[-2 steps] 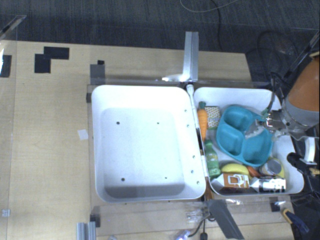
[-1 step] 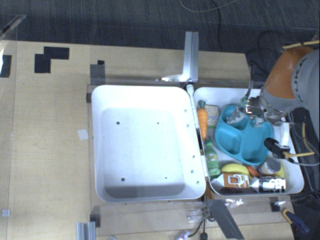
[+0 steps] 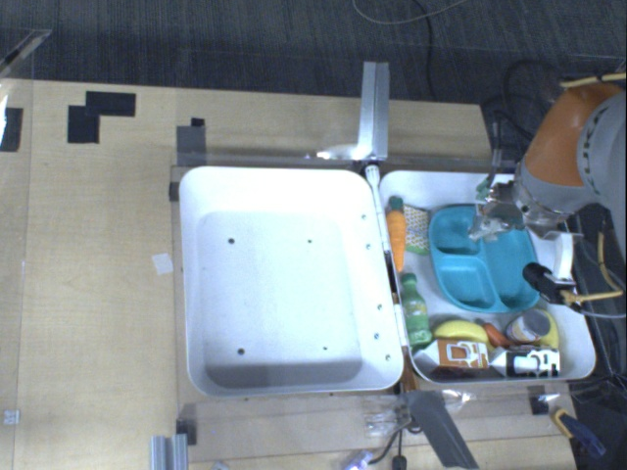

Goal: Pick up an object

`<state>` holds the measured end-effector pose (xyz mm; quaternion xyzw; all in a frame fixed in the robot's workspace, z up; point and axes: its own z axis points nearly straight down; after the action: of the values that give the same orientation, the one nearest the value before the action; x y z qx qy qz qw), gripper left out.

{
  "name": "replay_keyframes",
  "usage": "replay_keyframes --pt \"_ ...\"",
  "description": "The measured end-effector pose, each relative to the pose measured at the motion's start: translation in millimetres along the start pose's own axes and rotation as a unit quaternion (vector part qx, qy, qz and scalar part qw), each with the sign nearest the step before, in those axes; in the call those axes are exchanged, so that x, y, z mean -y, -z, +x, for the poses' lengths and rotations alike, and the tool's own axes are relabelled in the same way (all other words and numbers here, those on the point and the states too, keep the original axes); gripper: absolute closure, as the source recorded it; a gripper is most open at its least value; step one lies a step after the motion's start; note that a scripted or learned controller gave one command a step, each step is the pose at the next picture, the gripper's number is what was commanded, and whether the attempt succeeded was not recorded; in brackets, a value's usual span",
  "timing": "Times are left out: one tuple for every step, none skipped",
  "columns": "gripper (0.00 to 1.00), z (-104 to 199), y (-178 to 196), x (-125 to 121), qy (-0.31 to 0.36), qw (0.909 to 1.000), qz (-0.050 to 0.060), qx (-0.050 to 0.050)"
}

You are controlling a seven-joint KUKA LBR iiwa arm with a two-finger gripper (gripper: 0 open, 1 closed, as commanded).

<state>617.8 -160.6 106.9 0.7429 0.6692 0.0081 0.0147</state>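
Bench [image 3: 98, 292] of pale wood bears two white bins [image 3: 284, 282] before dark carpet [image 3: 196, 18].

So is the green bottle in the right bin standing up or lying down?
Lying down. The green bottle rests lengthwise along the right bin's left wall, its cap pointing toward the carrot.

Robotics lab, wooden bench [image 3: 98, 262], white bins [image 3: 284, 189], loose cable [image 3: 431, 13]
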Motion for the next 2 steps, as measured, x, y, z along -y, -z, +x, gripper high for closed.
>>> replay_keyframes --pt "1.0 -33.8 69.8 -4.3 0.016 0.9997 0.017 -0.006" --pt "1.0 -32.6 177.8 -13.0 0.137 0.9904 0.014 -0.005"
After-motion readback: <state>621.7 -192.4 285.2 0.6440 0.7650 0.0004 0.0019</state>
